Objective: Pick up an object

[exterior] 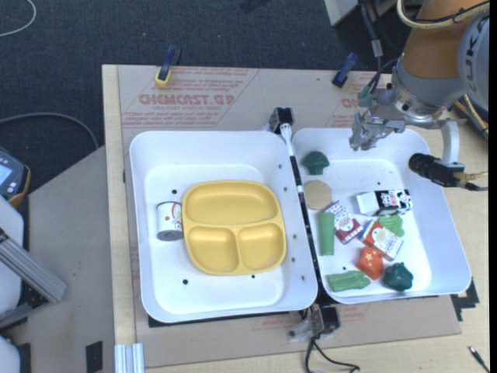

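My gripper (363, 140) hangs over the far edge of the right bin (443, 243), with nothing between its fingers. In that bin lie a dark green lump (315, 162), a tan round disc (317, 193), a green stick (325, 232), a small red and white packet (343, 220), a white and black box (383, 201), an orange piece (371, 261), a green flat piece (347, 281) and a dark green lump (398, 277) at the near right. All of them lie nearer to me than the gripper.
The left bin (147, 169) holds a yellow divided tray (232, 225) and a small can (168, 221) on its side to the tray's left. A black divider clamp (281, 118) sits between the bins at the far end.
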